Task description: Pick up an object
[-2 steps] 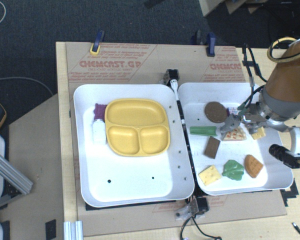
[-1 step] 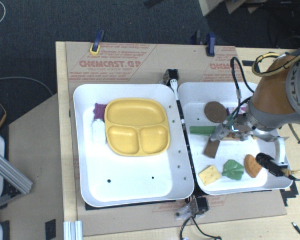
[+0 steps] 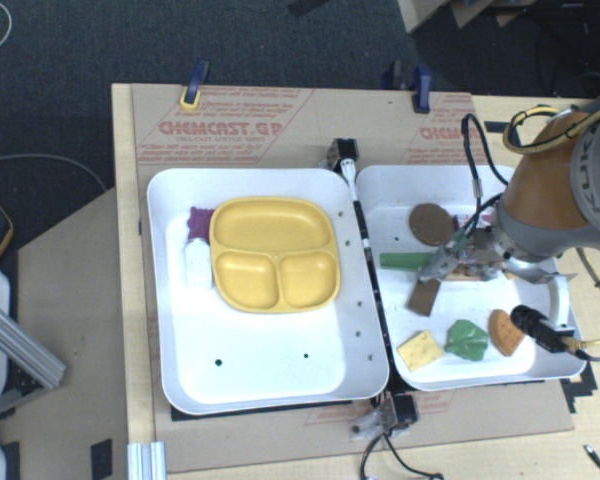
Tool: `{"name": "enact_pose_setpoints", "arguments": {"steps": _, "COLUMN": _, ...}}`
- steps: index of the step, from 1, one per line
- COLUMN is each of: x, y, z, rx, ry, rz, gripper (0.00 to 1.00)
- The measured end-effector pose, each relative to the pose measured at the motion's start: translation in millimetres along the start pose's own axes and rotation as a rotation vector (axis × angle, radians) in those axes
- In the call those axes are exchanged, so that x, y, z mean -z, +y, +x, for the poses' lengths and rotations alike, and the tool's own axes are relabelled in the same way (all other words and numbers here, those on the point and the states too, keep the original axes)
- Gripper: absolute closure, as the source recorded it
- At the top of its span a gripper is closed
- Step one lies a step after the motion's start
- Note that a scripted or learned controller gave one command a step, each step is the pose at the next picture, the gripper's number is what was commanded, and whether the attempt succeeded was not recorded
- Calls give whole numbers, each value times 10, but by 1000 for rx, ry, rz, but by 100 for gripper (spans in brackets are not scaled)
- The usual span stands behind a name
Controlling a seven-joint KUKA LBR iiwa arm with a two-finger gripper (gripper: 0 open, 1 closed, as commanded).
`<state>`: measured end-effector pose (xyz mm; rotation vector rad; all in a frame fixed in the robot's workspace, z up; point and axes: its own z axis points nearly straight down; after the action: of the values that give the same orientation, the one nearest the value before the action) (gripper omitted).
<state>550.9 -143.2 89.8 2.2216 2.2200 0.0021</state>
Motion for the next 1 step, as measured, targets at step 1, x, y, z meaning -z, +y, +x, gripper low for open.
{"name": "enact_pose_setpoints", "arguments": {"steps": 1, "x": 132, "y": 31, "z": -21, "rx": -1, "ry": -7, "rz": -15, "gripper": 100}}
